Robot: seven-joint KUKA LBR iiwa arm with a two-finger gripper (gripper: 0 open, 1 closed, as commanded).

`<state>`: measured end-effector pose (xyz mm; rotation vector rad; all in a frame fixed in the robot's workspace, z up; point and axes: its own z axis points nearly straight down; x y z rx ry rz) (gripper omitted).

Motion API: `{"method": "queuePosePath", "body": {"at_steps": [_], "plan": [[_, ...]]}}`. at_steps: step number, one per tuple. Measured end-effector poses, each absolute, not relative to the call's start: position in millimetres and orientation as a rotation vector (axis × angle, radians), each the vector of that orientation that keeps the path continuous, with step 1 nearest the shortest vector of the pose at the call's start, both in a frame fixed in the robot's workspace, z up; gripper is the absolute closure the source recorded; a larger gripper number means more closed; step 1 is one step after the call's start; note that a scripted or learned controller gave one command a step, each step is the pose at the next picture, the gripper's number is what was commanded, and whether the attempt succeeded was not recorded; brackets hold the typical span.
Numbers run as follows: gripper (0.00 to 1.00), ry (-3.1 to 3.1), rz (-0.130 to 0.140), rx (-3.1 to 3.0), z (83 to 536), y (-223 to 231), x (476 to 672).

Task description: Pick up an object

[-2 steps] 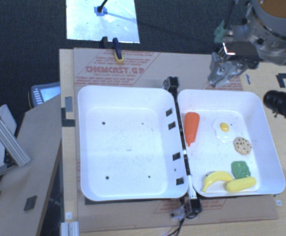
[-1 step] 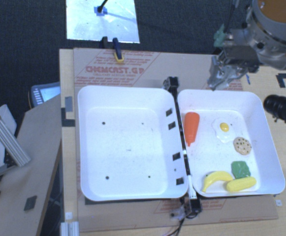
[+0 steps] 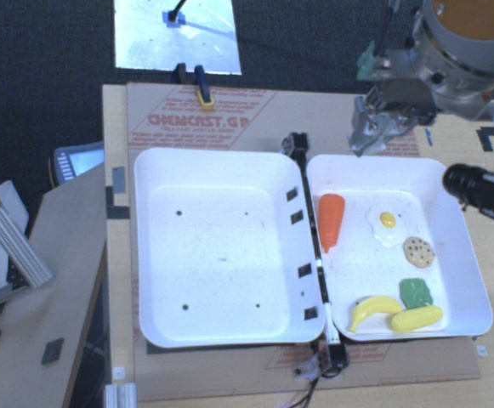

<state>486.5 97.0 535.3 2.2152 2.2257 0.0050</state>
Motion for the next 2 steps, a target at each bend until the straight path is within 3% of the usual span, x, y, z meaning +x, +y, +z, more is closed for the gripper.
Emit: {"method": "queuePosePath", "body": {"at_steps": [1,2], "plan": [[1.00,2.228,0.005,2.215,535.2,124.1,486.3],[1.00,2.226,0.009,2.214,546.8,122.9,486.9]]}}
